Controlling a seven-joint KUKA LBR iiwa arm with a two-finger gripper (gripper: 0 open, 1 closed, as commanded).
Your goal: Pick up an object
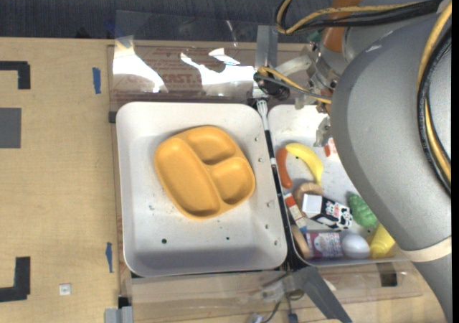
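Note:
A yellow three-compartment plate lies in the middle of the left bin. The right bin holds a yellow banana, an orange-red stick, a brown round piece, a small white box, a black-and-white card, a green item, a yellow item, a white egg shape and a pink-labelled bottle. The large grey arm covers the right side of that bin. The gripper end is hidden behind the arm near the bin's top right.
A clear plastic wall stands behind the bins. Cables loop from the arm over the divider at the back. Wooden bench surface with black markers lies to the left. A metal bracket sits below the bins.

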